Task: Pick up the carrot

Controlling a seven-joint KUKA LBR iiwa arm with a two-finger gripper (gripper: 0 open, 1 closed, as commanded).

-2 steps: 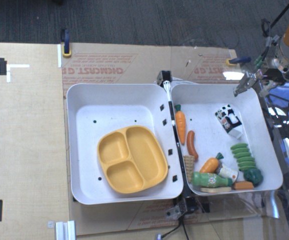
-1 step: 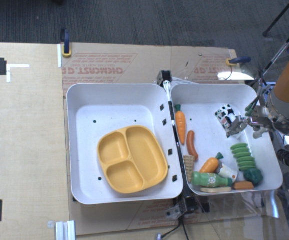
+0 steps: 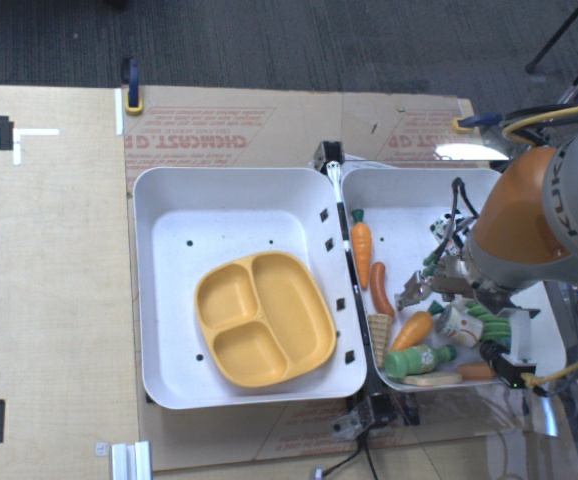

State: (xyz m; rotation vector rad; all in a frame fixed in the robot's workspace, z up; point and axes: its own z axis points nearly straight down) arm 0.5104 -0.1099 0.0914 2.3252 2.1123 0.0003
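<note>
An orange carrot [image 3: 361,252] with a green top lies along the left wall of the right bin [image 3: 406,193], pointing towards the front. A second orange, carrot-shaped piece [image 3: 411,330] lies slanted nearer the front of that bin. My gripper [image 3: 426,290] hangs low over the middle of the right bin, just above and behind the second orange piece and to the right of the carrot. Nothing is visibly held in it. The arm's grey and orange wrist [image 3: 517,218] covers the bin's right side.
A red sausage [image 3: 379,288], a waffle piece [image 3: 379,334], a green bottle [image 3: 418,360] and other toy foods crowd the right bin's front. The left bin [image 3: 169,218] holds a yellow divided plate [image 3: 263,318]. Cables run behind the arm.
</note>
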